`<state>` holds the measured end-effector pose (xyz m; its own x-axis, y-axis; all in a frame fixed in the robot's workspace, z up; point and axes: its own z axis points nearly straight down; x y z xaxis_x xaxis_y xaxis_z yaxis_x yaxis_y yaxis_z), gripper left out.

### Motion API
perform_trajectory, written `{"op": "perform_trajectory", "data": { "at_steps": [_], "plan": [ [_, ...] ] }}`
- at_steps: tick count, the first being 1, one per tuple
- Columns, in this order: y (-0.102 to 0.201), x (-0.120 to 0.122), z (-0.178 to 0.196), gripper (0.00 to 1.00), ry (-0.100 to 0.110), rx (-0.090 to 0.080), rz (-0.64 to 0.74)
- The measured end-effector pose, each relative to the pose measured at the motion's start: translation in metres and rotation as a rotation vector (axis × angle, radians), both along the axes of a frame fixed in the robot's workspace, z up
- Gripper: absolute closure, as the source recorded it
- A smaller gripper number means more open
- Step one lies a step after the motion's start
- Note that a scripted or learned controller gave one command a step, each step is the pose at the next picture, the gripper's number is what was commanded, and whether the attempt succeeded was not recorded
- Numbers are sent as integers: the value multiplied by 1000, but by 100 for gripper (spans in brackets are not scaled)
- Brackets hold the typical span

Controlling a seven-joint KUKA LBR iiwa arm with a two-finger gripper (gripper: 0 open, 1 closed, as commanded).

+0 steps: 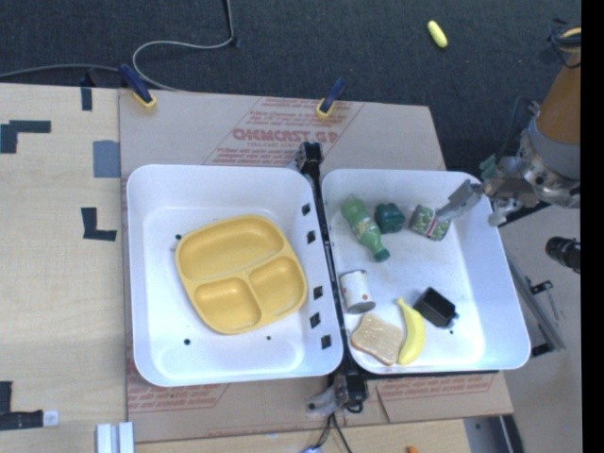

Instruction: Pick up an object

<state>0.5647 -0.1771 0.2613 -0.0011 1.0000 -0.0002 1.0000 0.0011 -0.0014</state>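
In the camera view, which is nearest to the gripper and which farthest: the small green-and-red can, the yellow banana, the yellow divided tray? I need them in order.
Measured from the gripper:
1. Small green-and-red can, right bin's upper part, just beside the fingers.
2. Yellow banana, right bin's lower edge.
3. Yellow divided tray, left bin, farthest.

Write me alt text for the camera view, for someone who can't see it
A grey robot arm reaches in from the right, its gripper over the right bin beside a small can. That bin also holds a green bottle, a dark green object, a white can, a banana, bread and a black block. The left bin holds a yellow divided tray.
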Motion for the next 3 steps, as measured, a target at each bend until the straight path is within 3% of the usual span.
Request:
{"op": "perform_trajectory", "data": {
  "at_steps": [1, 2, 3],
  "plan": [
    [41, 28, -110, 0, 2, 1, 0],
    [84, 38, -175, 0, -2, 0, 1],
    [81, 63, -170, 0, 0, 1, 0]
  ]
}}
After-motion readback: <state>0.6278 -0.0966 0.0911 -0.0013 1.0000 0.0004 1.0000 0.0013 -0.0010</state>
